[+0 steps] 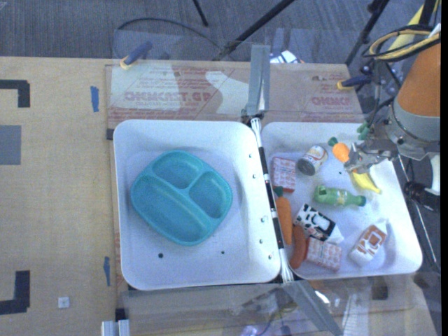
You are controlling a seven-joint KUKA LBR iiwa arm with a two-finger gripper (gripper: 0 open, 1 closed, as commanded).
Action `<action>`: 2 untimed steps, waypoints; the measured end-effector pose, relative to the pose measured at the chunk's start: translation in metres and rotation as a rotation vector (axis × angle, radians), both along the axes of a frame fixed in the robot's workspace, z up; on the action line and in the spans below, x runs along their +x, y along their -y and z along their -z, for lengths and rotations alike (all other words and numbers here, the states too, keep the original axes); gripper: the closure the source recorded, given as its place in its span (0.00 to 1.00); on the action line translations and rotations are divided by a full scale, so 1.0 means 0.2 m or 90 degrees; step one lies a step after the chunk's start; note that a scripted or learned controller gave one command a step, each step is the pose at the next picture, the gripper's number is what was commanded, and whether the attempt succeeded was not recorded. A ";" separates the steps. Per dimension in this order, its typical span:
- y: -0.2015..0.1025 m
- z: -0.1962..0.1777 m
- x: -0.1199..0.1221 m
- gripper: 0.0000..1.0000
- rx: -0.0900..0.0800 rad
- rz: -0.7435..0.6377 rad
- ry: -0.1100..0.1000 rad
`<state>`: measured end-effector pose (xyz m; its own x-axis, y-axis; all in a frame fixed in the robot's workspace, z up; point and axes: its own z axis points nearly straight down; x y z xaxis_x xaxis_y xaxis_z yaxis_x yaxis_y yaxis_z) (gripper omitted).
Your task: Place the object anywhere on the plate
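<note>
A teal divided plate (182,196) lies in the left bin (140,257) with nothing on it. My gripper (362,161) hangs low over the back right of the right bin (409,254), directly above a yellow banana (366,181) and next to a small orange piece (341,152). Nothing can be seen held in it. Close by lie a green bottle (339,197) and a silver can (311,159).
The right bin also holds a pink packet (283,171), a carrot (284,219), a black-and-white carton (314,221), a brown sausage (299,246), a second pink packet (323,254) and a white-and-orange carton (369,245). A metal divider (267,187) separates the bins.
</note>
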<state>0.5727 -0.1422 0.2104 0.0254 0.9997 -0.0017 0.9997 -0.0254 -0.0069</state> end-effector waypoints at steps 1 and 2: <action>-0.35 0.11 0.38 1.00 0.021 -0.262 -0.038; -0.64 0.02 0.19 1.00 0.002 -0.271 -0.002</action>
<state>0.6100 -0.0136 0.2066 -0.3904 0.9206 0.0022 0.9206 0.3904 -0.0096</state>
